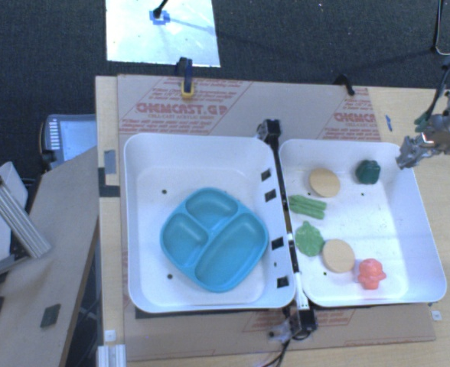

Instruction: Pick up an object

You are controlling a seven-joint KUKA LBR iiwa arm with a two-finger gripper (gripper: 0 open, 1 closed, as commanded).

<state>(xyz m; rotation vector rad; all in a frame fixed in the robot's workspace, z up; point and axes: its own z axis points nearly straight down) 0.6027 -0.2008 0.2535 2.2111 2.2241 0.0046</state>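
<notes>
From the overhead camera view, we take the right bin (420, 228) as our landmark. Inside it lie two tan discs (324, 182) (337, 255), a dark green piece (367, 172), a green bean pod (307, 206), a leafy green piece (309, 239) and a pink piece (370, 273). Our gripper (410, 153) hovers at its upper right rim; we cannot tell its state. We judge the approach underway; next, choose a target and descend.
</notes>
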